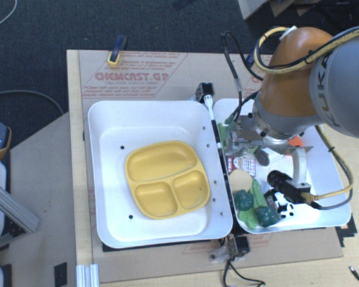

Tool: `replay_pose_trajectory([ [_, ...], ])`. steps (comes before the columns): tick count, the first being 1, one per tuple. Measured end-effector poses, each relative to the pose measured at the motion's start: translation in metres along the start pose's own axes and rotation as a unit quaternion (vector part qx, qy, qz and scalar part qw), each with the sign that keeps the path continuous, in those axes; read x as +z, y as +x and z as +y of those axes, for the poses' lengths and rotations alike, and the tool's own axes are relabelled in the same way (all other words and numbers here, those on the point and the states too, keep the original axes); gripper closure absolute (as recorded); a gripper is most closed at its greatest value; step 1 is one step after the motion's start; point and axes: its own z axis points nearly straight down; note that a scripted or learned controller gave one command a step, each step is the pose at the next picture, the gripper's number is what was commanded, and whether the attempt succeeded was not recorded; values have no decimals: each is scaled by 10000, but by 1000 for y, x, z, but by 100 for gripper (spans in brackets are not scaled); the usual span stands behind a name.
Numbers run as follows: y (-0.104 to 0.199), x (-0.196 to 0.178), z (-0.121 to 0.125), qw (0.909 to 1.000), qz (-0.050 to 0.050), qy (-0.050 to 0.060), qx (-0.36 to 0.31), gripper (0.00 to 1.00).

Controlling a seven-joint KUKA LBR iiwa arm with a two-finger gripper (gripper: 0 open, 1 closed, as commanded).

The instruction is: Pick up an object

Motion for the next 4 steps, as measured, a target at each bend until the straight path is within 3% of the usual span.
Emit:
replay_pose_trajectory([
  [1, -1, 0, -14, 10000, -1, 34, 36, 100],
  [2, -3, 13, 1, 10000, -10, 20, 35, 100],
  [3, -5, -3, -12, 10000, -3, 13, 39, 100],
  [4, -6, 5, -18, 10000, -2, 35, 38, 100],
])
